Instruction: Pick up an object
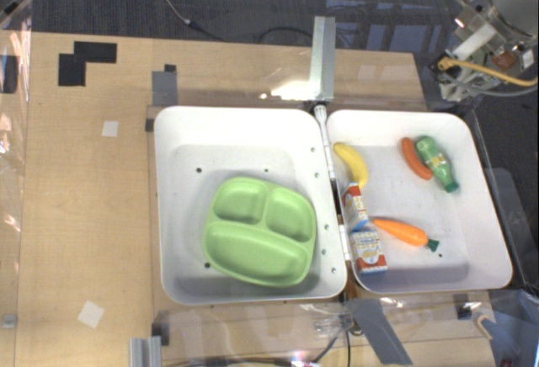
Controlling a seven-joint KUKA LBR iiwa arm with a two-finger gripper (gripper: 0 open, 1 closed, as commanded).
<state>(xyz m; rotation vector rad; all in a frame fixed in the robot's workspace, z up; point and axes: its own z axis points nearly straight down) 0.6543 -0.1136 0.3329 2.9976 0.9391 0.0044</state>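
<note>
The right bin [472, 188] holds a yellow banana [351, 163], a red sausage [413, 156] lying against a green bottle [438, 162], an orange carrot [402, 231], and a small red-and-white bottle [355, 204] with a white carton [368, 249] below it along the left wall. A green divided plate [261, 231] lies in the left bin [181, 188]. My gripper [468, 50] hangs at the top right, beyond the far right corner of the right bin, well away from every object.
A metal post [323, 54] stands behind the seam between the bins. Yellow and grey cables [484, 79] hang under the wrist near the right bin's far edge. The wooden bench [84, 214] stretches off to the left.
</note>
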